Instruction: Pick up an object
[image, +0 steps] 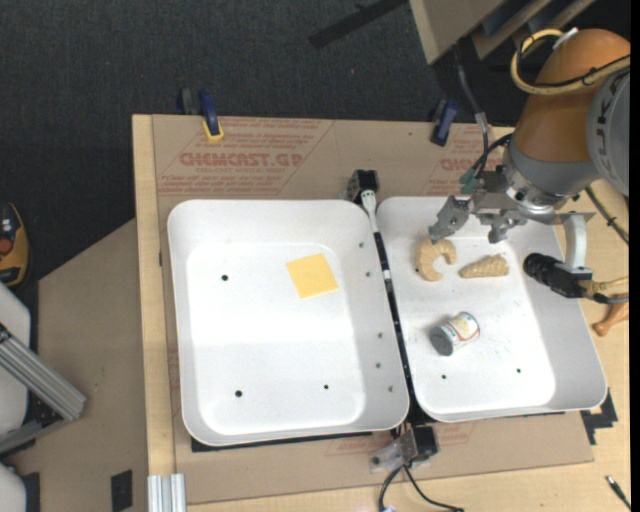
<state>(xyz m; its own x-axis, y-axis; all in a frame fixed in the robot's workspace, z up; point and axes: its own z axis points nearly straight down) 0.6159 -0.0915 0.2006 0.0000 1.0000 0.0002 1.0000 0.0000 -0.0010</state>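
Camera view: the gripper (470, 222) is seen spread open over the right bin (560, 385), nothing between its 2 fingers. A curved pastry (432, 259) lies just below 1 fingertip, possibly touching it; a cone-shaped piece (485, 267) and a small can (455, 332) are nearby. A yellow square (312, 275) is found in the left bin (200, 330).

Surface (160, 300) carries two shallow white bins side by side. Left bin (200, 400) holds flat yellow square (312, 275), lying near its upper middle. Right bin (560, 370) holds curved beige piece (432, 260), tan ridged cone-shaped piece (485, 267) just right of it, small grey-white can (455, 333) on its side nearer bin centre. Arm enters from right; pincer (470, 226) spread wide, hovering over right bin's upper part, above the two beige pieces, nothing between fingers (443, 224). Blue clamps (208, 112) at board's far edge.
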